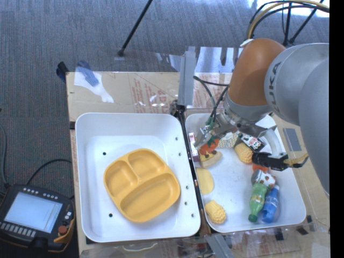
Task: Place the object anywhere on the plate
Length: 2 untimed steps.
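Note:
A yellow plate (142, 191) with three compartments lies in the left white bin (91, 144). My gripper (208, 138) is low over the upper left part of the right bin (293, 198). It sits right on top of a small tan toy food piece with an orange and red top (210, 156), close to the wall between the bins. The gripper body hides where it meets the toy, so I cannot say whether the toy is held.
The right bin also holds a corn cob (244, 153), a second corn cob (216, 212), a pale yellow round piece (204, 181), a green bottle (257, 199), a blue bottle (270, 205) and a small red toy (262, 177). A teach pendant (35, 215) lies at the lower left.

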Each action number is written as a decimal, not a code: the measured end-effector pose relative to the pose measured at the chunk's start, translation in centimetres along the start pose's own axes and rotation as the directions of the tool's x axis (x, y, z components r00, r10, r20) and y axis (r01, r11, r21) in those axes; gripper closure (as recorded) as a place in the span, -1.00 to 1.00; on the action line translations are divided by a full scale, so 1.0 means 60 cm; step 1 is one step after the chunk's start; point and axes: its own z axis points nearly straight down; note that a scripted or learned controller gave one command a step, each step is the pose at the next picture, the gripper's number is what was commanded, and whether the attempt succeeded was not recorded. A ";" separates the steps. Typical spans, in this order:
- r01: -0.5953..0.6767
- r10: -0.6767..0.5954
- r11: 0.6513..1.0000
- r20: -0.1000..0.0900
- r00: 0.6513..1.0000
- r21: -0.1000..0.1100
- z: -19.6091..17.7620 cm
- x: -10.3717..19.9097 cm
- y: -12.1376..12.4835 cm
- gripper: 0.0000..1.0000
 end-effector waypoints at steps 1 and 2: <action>0.317 -0.317 0.948 0.001 0.948 -0.001 0.000 0.144 -0.044 1.00; 0.316 -0.316 0.949 0.002 0.949 -0.001 0.000 0.144 -0.044 -1.00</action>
